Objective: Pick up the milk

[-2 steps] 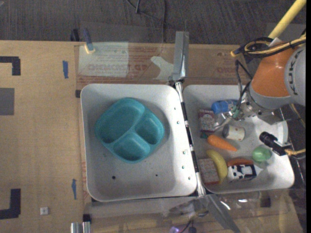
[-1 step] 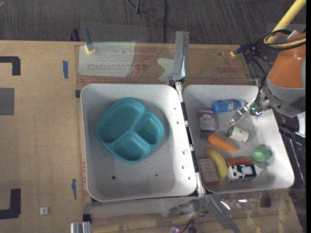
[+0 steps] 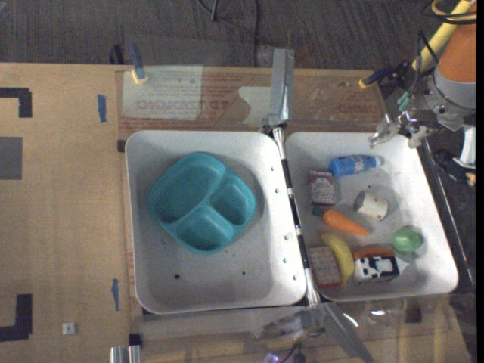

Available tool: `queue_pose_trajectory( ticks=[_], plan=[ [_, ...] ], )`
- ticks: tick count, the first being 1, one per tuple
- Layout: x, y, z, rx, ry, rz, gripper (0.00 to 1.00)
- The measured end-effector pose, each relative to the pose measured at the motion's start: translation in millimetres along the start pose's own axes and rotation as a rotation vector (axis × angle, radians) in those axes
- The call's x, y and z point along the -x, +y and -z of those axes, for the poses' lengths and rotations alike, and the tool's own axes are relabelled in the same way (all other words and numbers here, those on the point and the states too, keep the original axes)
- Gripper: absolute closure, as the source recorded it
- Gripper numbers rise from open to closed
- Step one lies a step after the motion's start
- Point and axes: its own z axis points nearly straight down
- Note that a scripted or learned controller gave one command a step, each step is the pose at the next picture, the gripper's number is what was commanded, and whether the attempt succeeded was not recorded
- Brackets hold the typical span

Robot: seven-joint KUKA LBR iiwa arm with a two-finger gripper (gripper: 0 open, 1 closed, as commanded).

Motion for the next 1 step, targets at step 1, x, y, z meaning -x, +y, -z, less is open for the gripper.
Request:
queue_pose_trajectory(
  ticks=[1],
  plan=[
    [-28.8, -0.6, -34.2, -0.005, 0.003, 0.165, 0.0]
  ],
)
